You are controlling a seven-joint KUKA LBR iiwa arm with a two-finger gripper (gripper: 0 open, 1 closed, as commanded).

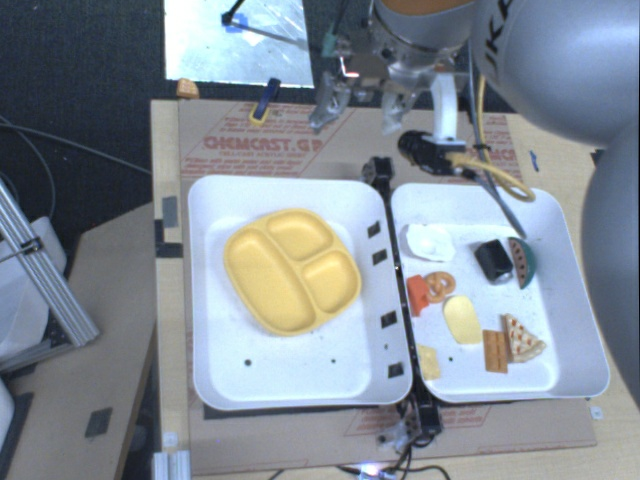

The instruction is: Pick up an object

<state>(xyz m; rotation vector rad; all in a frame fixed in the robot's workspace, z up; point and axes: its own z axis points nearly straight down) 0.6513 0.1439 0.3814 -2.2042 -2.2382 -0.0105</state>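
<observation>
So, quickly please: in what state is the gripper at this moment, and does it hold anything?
Gripper: above the bench behind the two bins, fingers apart, open, nothing between them.

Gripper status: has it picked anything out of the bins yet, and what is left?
Nothing looks picked. The gripper hangs above the bench beyond both bins, nothing between its fingers. The toy foods lie in the right bin. Descent, grasp and lift all remain.
</observation>
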